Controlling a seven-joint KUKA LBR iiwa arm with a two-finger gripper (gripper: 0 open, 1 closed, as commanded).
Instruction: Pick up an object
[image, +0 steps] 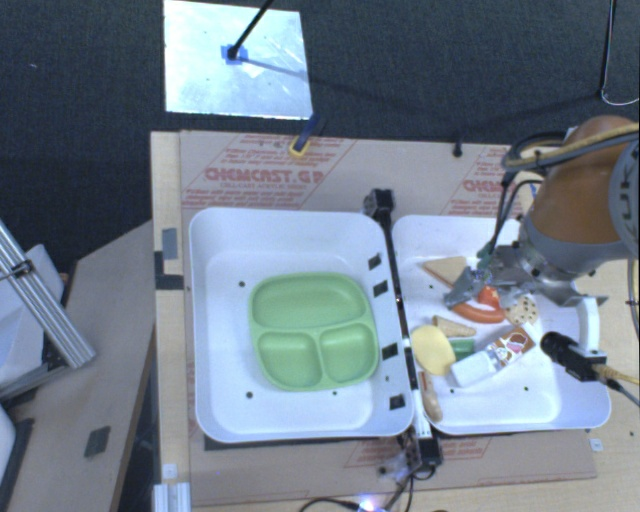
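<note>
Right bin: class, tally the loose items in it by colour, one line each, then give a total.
In the right bin:
Tan: 2 — wedge, stick
Yellow: 1
Orange-red: 1
Green: 1
White: 1 packet
Speckled: 1 cookie
Total: 7
</note>
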